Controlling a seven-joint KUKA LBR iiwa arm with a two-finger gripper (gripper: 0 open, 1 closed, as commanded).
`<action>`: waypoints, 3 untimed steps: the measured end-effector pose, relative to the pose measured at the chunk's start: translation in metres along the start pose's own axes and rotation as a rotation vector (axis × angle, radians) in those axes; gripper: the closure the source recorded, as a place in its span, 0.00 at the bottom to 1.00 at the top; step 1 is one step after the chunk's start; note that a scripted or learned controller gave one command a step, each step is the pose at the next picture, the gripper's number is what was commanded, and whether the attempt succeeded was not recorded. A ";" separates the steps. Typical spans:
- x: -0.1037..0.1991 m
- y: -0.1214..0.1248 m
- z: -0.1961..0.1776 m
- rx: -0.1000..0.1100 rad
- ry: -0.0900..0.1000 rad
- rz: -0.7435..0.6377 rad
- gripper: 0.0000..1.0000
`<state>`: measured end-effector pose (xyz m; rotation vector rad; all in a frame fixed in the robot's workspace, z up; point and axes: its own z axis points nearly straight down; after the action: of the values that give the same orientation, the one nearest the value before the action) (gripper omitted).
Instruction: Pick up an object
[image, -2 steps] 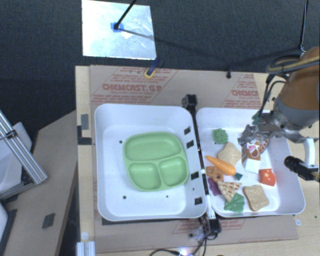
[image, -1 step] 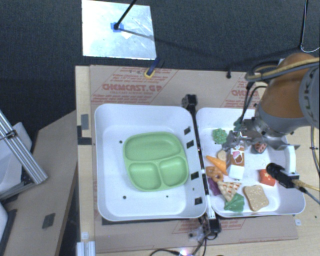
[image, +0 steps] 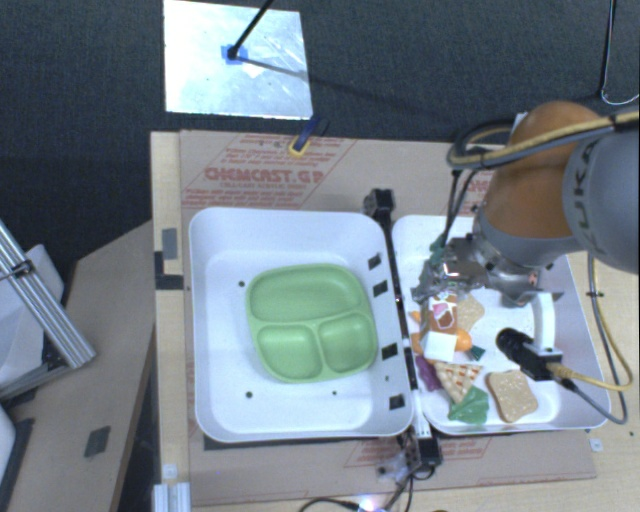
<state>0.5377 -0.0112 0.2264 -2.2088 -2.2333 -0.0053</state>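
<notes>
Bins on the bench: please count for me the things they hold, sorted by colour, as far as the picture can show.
Green: 2, the divided tray in the left bin, a leaf-like piece in the right bin
Tan: 2, bread slice, waffle wedge
White: 1, small block
Total: 5 clear; the pile beneath the gripper is uncountable.

Cardboard sheet (image: 262, 172) under the bins reads "CHEMCAST GP".

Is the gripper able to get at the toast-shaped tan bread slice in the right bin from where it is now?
Probably yes. The tan bread slice lies flat and uncovered near the front of the right white bin, beside the green leafy piece. The gripper is over the pile farther back; a black cylindrical fitting sits close by.
</notes>
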 end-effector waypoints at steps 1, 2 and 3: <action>0.004 -0.008 -0.007 0.001 -0.002 0.004 1.00; 0.000 -0.011 -0.006 0.002 -0.003 0.009 1.00; -0.003 -0.011 0.009 0.003 -0.003 0.010 1.00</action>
<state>0.5263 -0.0147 0.2178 -2.2204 -2.2221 0.0011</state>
